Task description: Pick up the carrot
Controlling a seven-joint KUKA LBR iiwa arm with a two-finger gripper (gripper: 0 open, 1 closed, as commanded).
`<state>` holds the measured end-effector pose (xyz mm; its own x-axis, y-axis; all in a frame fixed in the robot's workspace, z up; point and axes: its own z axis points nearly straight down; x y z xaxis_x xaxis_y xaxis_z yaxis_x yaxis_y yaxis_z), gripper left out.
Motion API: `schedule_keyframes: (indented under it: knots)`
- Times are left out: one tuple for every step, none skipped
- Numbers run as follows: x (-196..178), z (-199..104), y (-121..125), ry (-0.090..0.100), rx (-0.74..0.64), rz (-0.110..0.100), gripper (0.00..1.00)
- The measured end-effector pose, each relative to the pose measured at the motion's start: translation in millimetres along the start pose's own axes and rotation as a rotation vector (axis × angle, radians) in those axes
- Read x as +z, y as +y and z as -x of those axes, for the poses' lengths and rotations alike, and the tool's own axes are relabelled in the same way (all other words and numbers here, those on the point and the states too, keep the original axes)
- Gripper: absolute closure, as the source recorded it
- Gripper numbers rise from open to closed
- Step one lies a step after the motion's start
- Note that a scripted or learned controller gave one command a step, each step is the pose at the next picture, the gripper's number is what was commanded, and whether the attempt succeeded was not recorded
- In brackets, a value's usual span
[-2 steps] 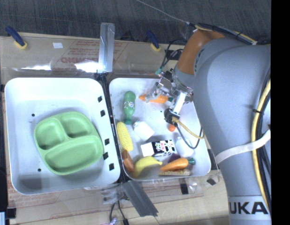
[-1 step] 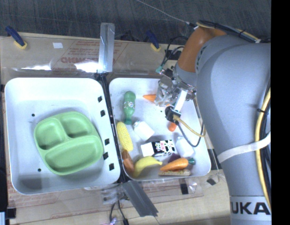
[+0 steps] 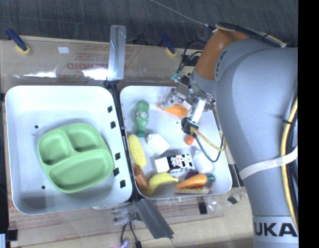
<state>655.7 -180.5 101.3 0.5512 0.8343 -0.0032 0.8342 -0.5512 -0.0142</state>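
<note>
The carrot (image 3: 192, 181), orange with a green stub at its right end, lies flat near the front wall of the right bin (image 3: 129, 98), beside a yellow banana (image 3: 160, 180). My gripper (image 3: 183, 100) hangs over the far right part of that bin, well behind the carrot. Just under it lies a separate orange wedge-shaped piece (image 3: 175, 110). The wrist and its cables hide the gripper's tips.
The right bin also holds a green bottle (image 3: 142, 115), a corn cob (image 3: 137, 150), a white block (image 3: 157, 143), a black-and-white carton (image 3: 175, 163) and a small orange bit (image 3: 189, 138). A green divided plate (image 3: 76, 156) lies in the left bin (image 3: 20, 102). The arm's grey body (image 3: 257, 118) covers the bench's right side.
</note>
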Motion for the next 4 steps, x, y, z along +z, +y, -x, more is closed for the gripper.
schedule_keyframes:
  knots:
    - [-10, -1, 0, -0.001, -0.007, -0.002, 1.0]
    - [-55, 13, -34, 0.006, 0.695, 0.005, 1.0]
    - [-91, 78, -69, 0.007, 0.781, 0.009, 1.0]
    - [-89, 77, -70, 0.006, 0.78, 0.006, 0.0]
